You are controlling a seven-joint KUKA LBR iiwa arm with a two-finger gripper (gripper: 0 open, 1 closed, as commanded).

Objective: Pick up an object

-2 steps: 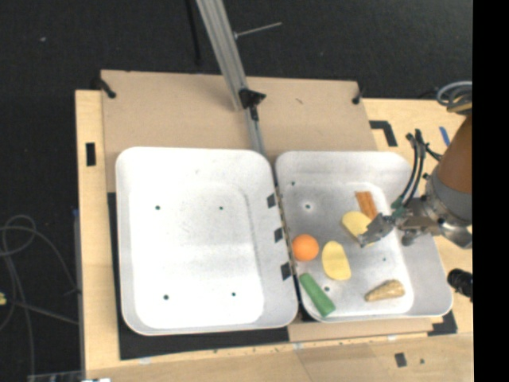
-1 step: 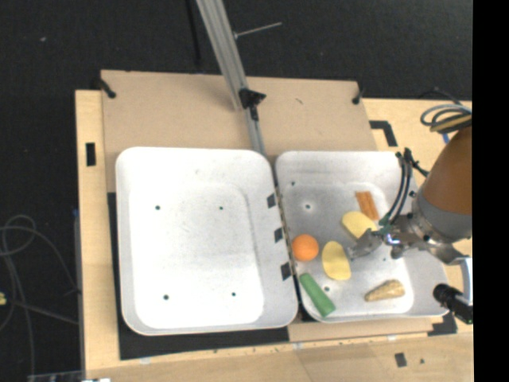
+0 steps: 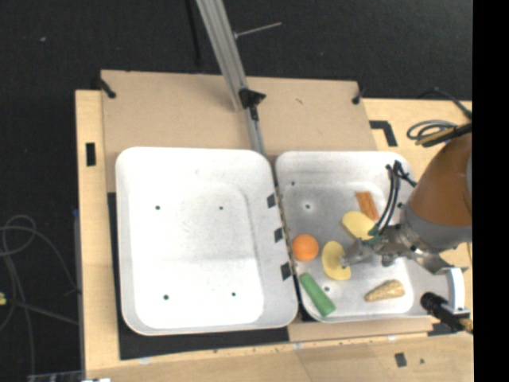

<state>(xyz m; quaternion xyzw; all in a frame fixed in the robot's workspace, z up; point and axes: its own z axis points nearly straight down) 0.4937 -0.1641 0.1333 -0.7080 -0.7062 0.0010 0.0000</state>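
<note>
The green stick [image 3: 316, 294] lies at the right bin's [image 3: 334, 169] front; pincer [image 3: 355, 251] state unclear; no readable writing.

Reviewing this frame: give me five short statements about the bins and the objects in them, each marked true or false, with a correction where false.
1. The orange ball lies in the right bin. True.
2. The green stick lies in the left bin. False: it lies in the right bin, near its front left corner.
3. The gripper is over the right bin, beside a yellow piece. True.
4. The tan cone-shaped piece is touching the orange ball. False: they lie apart, with the yellow piece between them.
5. The arm is over the left bin. False: it is over the right bin.
</note>
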